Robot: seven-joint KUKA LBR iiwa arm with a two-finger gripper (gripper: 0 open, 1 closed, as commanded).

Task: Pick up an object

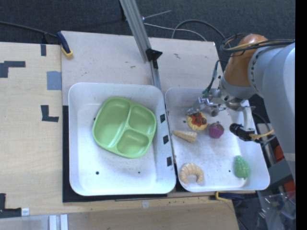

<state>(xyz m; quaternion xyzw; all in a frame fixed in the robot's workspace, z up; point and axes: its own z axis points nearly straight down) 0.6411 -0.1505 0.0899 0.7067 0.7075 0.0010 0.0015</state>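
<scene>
In the right bin point(225, 183) lie several toy foods: a red and yellow piece point(197, 121), a purple piece point(216, 130), a tan cone point(185, 135), a croissant point(192, 173) near the front rim, and a green piece point(241, 166) at the front right. My gripper point(205, 105) hangs low over the bin's back part, just above and behind the red and yellow piece. Its metal tip is close to that piece, and I see nothing held between the fingers.
The left bin point(81, 128) holds a light green divided plate point(124, 127). A slanted metal bar point(136, 25) runs from the top down to the bins' shared back corner. Cables point(192, 30) lie on the bench behind the right bin.
</scene>
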